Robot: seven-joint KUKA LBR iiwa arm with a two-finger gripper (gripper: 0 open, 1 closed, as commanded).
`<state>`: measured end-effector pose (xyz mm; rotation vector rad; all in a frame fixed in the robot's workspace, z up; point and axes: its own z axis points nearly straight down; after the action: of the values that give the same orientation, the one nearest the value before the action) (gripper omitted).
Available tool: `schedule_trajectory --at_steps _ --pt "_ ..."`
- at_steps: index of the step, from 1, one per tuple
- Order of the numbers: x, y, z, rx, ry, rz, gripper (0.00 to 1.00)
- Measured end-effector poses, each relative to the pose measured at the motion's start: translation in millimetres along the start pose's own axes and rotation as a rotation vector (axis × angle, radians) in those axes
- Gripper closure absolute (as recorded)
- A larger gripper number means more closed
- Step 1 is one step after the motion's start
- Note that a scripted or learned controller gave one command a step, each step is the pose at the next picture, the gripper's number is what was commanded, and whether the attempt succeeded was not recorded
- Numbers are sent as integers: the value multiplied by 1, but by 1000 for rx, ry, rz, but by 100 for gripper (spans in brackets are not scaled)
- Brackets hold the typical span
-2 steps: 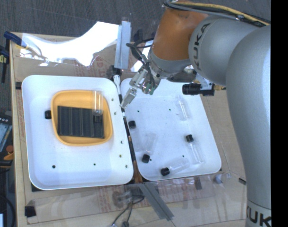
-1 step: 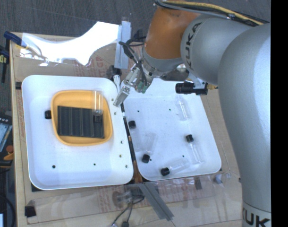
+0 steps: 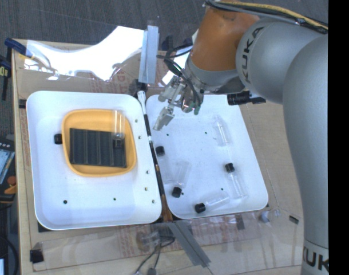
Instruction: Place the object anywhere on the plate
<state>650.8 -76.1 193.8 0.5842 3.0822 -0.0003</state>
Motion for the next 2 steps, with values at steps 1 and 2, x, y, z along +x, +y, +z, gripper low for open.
schedule_trajectory --at_steps 1,2 --pt "2 -1 -22 0 2 -30 0" --pt "-13 -44 2 1 5 -89 0"
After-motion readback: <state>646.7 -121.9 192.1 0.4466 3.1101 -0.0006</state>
